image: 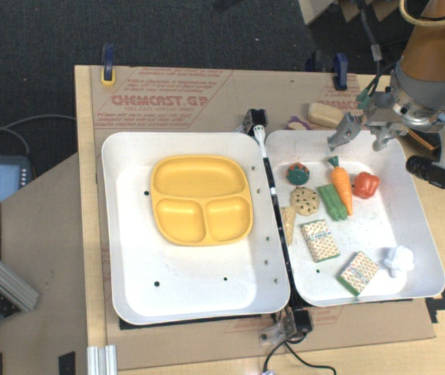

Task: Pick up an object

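My gripper (pixel 362 134) hangs over the back edge of the right bin (pixel 421 233), its two grey fingers spread apart with nothing between them. Just in front of it lie an orange carrot (pixel 342 189), a red pepper (pixel 366 184) and a green vegetable (pixel 331 201). Further left sit a small red and green toy (pixel 298 173) and a cookie (pixel 304 201). Toward the bin's front are two small packets (pixel 320 241) (pixel 358 273) and a white crumpled piece (pixel 399 260).
The left bin (pixel 128 272) holds a yellow divided plate (pixel 202 198). A black clamp (pixel 254 119) stands between the bins at the back. A pale oblong object (pixel 324 115) lies on the board behind the right bin. Cables run at the front edge.
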Robot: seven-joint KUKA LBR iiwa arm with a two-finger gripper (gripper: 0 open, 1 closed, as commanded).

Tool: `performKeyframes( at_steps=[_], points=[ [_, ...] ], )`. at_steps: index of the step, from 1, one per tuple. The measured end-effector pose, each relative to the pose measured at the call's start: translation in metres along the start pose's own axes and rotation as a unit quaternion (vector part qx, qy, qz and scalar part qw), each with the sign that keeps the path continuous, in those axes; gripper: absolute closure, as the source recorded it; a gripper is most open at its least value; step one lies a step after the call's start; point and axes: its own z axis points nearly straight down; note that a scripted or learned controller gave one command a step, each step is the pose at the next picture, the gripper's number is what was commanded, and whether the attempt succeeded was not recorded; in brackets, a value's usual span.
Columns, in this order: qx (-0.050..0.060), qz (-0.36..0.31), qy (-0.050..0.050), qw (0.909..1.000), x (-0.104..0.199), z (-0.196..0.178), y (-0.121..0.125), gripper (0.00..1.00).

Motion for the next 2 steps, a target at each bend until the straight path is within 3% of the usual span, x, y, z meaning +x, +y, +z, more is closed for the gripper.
performKeyframes(
  at_steps=[1, 2],
  points=[
    [-0.003, 0.0, -0.002, 1.0, -0.0398, 0.1188, -0.008, 0.0],
    [-0.003, 0.0, -0.001, 1.0, -0.0389, 0.1102, -0.0075, 1.0]
  ],
)
